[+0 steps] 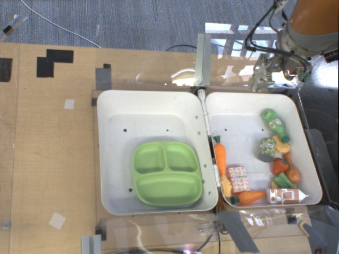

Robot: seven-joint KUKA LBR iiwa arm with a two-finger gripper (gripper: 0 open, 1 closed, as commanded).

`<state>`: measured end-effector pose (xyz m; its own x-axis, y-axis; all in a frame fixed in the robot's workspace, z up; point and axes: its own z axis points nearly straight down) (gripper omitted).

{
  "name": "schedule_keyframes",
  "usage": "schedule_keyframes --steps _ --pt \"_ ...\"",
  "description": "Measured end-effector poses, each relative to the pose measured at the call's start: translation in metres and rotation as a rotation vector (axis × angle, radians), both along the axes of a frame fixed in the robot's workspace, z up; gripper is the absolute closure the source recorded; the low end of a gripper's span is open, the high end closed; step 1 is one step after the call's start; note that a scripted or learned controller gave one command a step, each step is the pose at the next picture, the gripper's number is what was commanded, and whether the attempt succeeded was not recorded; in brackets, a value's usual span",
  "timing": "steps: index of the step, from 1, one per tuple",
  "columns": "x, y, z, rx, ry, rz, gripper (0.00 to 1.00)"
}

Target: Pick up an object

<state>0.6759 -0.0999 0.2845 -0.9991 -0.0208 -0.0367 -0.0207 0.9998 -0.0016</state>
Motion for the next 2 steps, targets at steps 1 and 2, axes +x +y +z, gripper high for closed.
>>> schedule_keyframes --steps 1,2 --pt "0.002 0.001 0.014 -0.001 -0.012 0.003 1.00" --pt "0.005 0.002 0.029 -0.002 -0.025 0.006 1.00"
